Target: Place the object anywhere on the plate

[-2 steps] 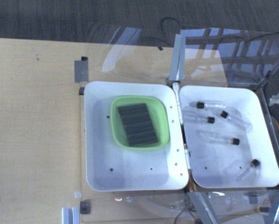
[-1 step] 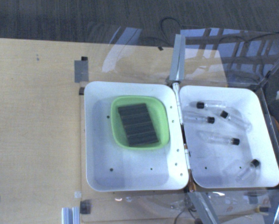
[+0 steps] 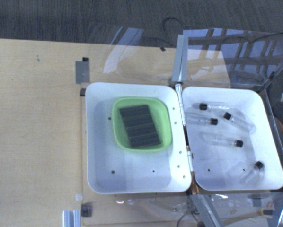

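View from above the desk [image 3: 37, 126], at a slant. Two shallow white bins stood side by side, their inner rims touching along a hinge-like seam.

Hidden or unclear: whether the tool was released or clenched could not be told. The clear tubes [image 3: 205, 121] in the right bin [image 3: 226, 90] were nearly lost against the white floor. Five black caps gave them away, but the tube bodies were faint, and it was hard to say which of the upper ones touched or crossed. A glassy sheet [image 3: 255, 51] over the far right corner threw reflections that blurred what lay beneath it. The lower edge of the view cut off a metal frame [image 3: 203, 212] below the bins.

Task items: a dark ridged block [image 3: 140, 126] lay flat on the green plate [image 3: 166, 122], slightly turned against the plate's sides and wholly within its raised rim. The plate sat in the far half of the left bin [image 3: 132, 85], near the far wall and the seam side.

Edges and open room: the near half of the left bin was bare white floor, and a bare strip ran along its left wall. In the right bin the tubes were spread well apart, one near the near right corner. A grey post [image 3: 181, 58] rose just behind the seam, and a small grey bracket [image 3: 83, 71] lay on the desk beyond the left bin's far corner. Cables [image 3: 172, 25] trailed on the dark floor [image 3: 84, 8] behind.
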You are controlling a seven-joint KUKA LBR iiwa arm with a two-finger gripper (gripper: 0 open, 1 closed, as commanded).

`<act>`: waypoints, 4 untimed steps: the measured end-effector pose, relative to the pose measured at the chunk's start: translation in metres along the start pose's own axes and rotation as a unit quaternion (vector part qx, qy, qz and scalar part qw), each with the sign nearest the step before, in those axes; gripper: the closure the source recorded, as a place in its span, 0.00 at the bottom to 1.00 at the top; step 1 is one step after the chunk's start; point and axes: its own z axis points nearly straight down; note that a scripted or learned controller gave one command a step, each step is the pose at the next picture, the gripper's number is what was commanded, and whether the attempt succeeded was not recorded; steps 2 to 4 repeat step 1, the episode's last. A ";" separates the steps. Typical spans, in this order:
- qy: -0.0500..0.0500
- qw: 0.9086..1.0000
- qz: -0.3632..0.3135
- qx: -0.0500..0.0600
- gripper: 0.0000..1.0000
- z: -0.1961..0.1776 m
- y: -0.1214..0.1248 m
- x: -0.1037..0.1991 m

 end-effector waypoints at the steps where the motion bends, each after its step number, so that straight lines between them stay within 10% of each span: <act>1: -0.001 0.996 -0.094 0.001 0.00 0.003 0.002 -0.001; 4: -0.001 0.996 -0.094 0.001 0.00 0.003 0.002 -0.001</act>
